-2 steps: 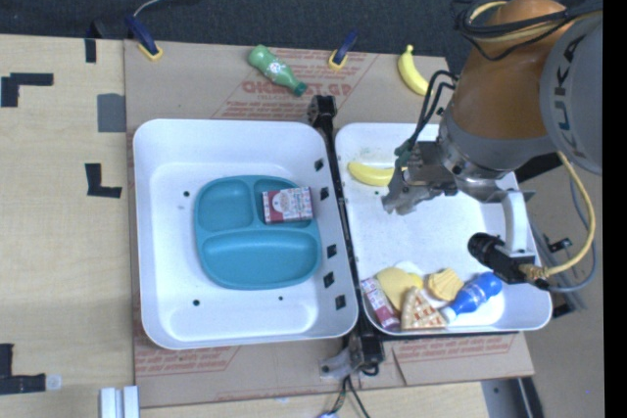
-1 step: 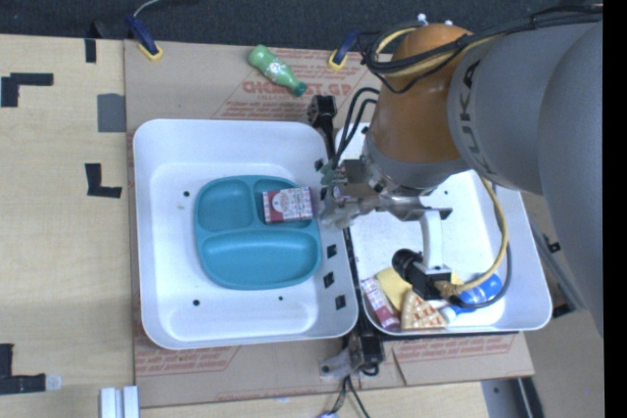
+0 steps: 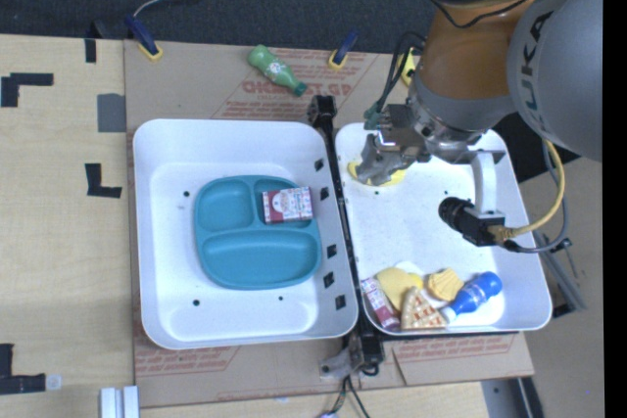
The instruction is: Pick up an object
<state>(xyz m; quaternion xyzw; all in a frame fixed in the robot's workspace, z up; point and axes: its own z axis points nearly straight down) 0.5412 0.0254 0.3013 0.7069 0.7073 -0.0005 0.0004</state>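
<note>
My gripper (image 3: 373,167) is low at the far left of the right bin (image 3: 411,220), right over a small yellow object (image 3: 390,177) that peeks out beneath it. The fingers are hard to make out from above. At the near edge of the right bin lie a red-and-white packet (image 3: 376,300), a yellow piece (image 3: 397,283), a waffle-patterned slice (image 3: 421,311), a yellow-orange piece (image 3: 443,284) and a blue bottle (image 3: 475,294). In the left bin (image 3: 167,162) a teal divided plate (image 3: 250,240) carries a small red-and-white carton (image 3: 287,205).
A green bottle (image 3: 275,69) lies on the cardboard behind the bins. Black clips run along the divider (image 3: 331,210) between the bins. A black cable fitting (image 3: 468,220) and yellow hose hang from the arm over the right bin's right side.
</note>
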